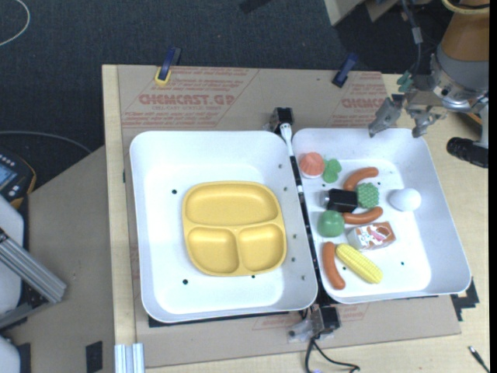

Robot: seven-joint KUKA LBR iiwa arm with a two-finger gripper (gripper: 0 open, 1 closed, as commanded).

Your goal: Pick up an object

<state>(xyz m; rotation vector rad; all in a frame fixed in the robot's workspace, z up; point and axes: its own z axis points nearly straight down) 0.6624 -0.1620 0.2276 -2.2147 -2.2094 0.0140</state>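
The gripper hung spread and bare over the right bin's one-o'clock corner. Nothing was lifted yet: the toys, such as the egg and corn, lay toward seven o'clock.

The grey arm enters from the upper right, its orange band above the wrist. The hand points downward and toward the left, its two fingers spread well apart with nothing between them.
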